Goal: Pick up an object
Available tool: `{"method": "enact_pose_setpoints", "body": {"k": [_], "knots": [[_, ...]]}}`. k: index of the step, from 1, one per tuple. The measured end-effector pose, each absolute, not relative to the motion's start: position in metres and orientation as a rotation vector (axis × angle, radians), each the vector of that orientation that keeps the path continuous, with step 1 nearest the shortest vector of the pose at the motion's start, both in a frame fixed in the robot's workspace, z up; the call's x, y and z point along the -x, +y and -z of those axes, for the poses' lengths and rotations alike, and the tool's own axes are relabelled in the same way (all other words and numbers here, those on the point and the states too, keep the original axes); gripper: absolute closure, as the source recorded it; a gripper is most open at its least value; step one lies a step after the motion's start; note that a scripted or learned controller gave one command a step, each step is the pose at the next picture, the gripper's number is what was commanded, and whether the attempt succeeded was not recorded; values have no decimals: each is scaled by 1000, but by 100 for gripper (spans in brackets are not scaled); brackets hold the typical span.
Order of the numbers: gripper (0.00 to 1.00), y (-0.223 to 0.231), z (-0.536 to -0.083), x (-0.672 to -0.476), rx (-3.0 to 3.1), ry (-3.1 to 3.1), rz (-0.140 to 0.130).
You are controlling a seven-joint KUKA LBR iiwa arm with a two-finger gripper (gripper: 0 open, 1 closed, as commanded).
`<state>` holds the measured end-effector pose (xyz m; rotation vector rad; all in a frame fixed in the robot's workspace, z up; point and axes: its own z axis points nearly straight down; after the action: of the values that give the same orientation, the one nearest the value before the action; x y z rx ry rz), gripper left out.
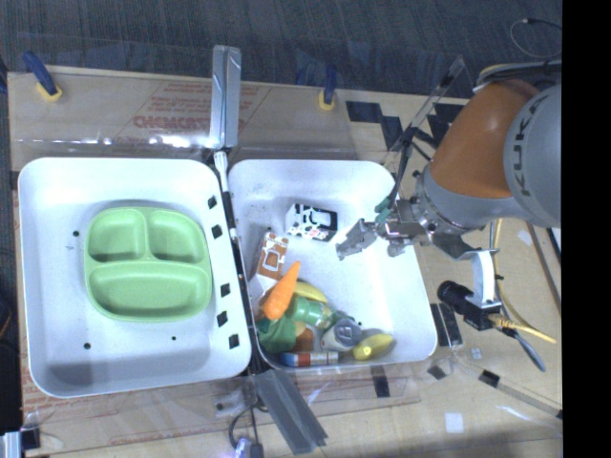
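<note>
My gripper (355,241) hangs over the middle of the right bin (406,299), reaching in from the right, with nothing visibly in it. A black-and-white patterned item (313,220) lies just to its left, toward the back of the bin. A small orange-and-white box (272,254) sits near the bin's left wall. In the front left corner there is a pile: an orange carrot (282,292), green pieces (284,328), a round metallic thing (344,333), a yellow piece (372,346) and a thin red-and-blue stick (307,359).
The left bin (38,294) holds a green divided plate (148,260). A grey upright divider (225,93) stands at the back between the bins. Blue and yellow clamps (42,76) hold the bench cover at the back edge.
</note>
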<state>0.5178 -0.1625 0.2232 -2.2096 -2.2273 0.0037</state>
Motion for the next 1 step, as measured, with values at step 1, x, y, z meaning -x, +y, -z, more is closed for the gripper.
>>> {"method": "enact_pose_setpoints", "body": {"k": [1], "knots": [[0,-150,-101,-518,2119,-2315,-4]]}}
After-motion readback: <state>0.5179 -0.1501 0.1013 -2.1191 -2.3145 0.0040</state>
